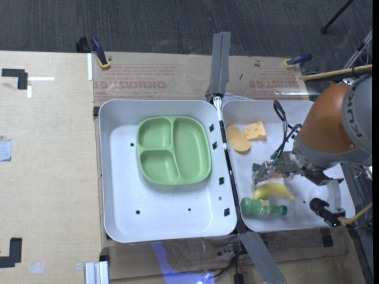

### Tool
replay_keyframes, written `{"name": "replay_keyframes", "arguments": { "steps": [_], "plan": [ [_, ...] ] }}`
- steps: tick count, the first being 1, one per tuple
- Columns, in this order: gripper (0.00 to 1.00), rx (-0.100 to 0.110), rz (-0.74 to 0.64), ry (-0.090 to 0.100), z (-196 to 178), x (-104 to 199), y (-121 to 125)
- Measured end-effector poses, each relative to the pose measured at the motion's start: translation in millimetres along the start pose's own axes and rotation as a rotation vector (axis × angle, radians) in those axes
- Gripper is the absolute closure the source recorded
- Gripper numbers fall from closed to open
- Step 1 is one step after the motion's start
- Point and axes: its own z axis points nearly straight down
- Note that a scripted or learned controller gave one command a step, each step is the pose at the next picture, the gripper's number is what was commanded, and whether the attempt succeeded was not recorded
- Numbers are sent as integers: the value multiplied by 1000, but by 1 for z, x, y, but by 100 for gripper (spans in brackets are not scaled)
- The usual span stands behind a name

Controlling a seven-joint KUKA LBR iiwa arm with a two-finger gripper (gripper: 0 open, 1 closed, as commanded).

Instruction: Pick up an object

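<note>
My gripper [262,171] is low in the right bin [308,108], coming in from the right under the grey and orange arm. Just below it, a yellow banana [273,190] lies on the bin floor; I cannot tell whether they touch. A green bottle [263,207] lies on its side by the bin's front wall. Further back lie a tan oval piece [238,138] and a yellow cheese slice with holes [255,131]. Nothing is visibly held in the gripper.
The left bin [118,176] holds a green divided plate [174,150] toward its back. A grey divider bar [220,64] runs between the bins at the back. Cables and a black fitting [323,209] sit at the right bin's front right corner.
</note>
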Motion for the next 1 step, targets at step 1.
{"name": "replay_keyframes", "arguments": {
  "steps": [1],
  "plan": [
    [0,-5,-112,-1,6,10,56]
  ]
}}
